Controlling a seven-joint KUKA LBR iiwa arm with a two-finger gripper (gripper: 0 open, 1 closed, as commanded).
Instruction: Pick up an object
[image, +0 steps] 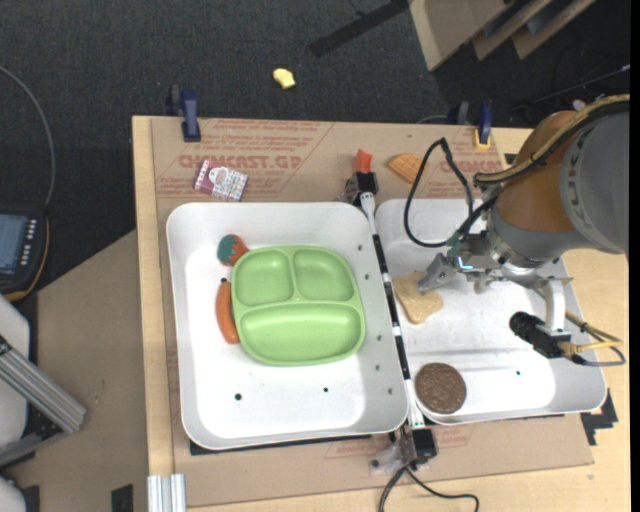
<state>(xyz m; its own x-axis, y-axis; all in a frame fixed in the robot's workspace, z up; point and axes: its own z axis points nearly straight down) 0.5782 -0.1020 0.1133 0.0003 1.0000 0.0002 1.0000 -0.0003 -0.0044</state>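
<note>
Bread slice (417, 301) lies by the right bin's (500, 385) left wall, beside the end effector (437, 275), grip unclear.

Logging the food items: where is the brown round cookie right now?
The brown round cookie lies in the right bin, at its near left corner, below the tan bread piece.

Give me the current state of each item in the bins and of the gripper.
Gripper: low over right bin, at the tan piece.
Tan bread-like piece: flat on right bin floor, by the divider.
Brown round cookie: flat, right bin front corner.
Green divided plate: upright, left bin.
Orange sausage: lying beside plate's left edge.
</note>
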